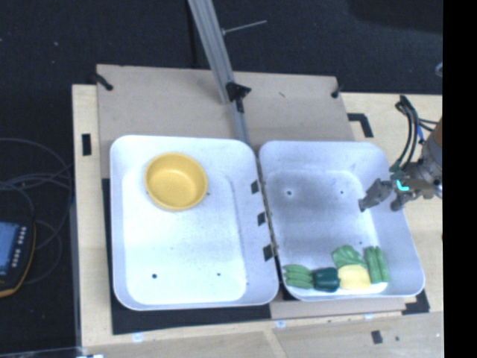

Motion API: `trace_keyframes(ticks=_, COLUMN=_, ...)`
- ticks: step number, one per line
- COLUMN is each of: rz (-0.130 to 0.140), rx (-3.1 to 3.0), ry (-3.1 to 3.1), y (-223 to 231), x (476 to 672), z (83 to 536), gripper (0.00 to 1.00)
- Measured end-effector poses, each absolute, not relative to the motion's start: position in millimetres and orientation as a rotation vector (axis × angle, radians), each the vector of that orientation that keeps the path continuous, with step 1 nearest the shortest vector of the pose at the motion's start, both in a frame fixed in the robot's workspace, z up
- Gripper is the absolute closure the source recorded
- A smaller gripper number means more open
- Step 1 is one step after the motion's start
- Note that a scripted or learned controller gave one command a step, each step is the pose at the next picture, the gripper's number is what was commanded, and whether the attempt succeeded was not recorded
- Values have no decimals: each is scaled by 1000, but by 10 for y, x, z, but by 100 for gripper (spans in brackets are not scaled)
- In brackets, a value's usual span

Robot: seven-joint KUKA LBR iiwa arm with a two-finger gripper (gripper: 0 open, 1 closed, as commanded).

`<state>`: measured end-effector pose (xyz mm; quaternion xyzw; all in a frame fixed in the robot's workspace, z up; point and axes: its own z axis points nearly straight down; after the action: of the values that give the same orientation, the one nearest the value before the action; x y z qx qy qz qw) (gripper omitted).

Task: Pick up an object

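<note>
Right now the gripper (385,195) is hanging over the right-hand edge of the right bin (313,162), its two dark fingers (372,195) spreading apart with nothing between them, so it is standing open and carrying nothing. Most of the arm behind it is getting cut off at the side, and only a knot of dark cables (406,129) and a small teal glow by the wrist are showing. Both bins are looking like thin moulded white plastic, shallow, with rounded corners and a faintly speckled, scuffed floor. In the left bin (186,274) a round yellow bowl (176,180) is sitting near the far left corner, smooth and glossy, well apart from everything else. Along the near wall of the right bin a row of small toys is lying huddled together: a ribbed green piece (297,275), a darker green block (326,279) just beside it, a pale yellow lump (354,277), and further green pieces (375,263) at the near right corner, all well clear of the gripper. They are too small and blurred for me to name properly. A grey metal pole (212,39) is slanting down to the seam between the bins. I am making out no readable writing anywhere; a device with a blue screen (11,250) is peeking in at the left edge, half cut off.
</note>
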<state>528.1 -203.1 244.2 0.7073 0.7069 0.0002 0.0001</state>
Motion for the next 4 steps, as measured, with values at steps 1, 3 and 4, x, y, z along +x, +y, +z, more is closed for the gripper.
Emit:
trace_keyframes(ticks=1, rz=1, rx=2221, ry=2221, y=-2032, x=5283, z=2443, gripper=0)
trace_keyframes(ticks=3, rz=-3, rx=2225, ry=2222, y=-2084, x=5228, z=1486, gripper=0)
trace_keyframes(ticks=4, rz=-1, rx=2222, ry=2221, y=-2088, x=5226, z=996, gripper=0)
